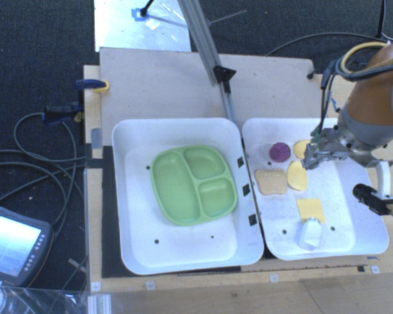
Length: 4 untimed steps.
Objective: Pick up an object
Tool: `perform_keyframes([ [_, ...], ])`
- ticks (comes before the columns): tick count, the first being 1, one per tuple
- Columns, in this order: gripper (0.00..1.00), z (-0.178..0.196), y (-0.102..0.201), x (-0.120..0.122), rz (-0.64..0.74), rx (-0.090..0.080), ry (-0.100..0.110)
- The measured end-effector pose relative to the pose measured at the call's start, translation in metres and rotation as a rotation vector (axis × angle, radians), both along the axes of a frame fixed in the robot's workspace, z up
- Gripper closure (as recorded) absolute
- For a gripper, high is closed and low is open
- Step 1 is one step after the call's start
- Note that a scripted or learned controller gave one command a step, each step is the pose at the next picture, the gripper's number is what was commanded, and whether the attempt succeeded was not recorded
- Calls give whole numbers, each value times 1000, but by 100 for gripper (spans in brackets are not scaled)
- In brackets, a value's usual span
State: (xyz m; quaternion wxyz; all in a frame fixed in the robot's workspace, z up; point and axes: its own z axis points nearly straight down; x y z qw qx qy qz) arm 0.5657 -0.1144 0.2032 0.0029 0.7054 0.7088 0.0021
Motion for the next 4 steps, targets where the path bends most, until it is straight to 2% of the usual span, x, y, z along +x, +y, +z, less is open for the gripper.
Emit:
perform_keyframes([
  [1,100,58,-9,6,0,-1,-2],
  [2,100,64,44,21,6,3,3],
  [3,100,61,85,37,5,2,3],
  [4,100,52,136,63,6,2,3],
])
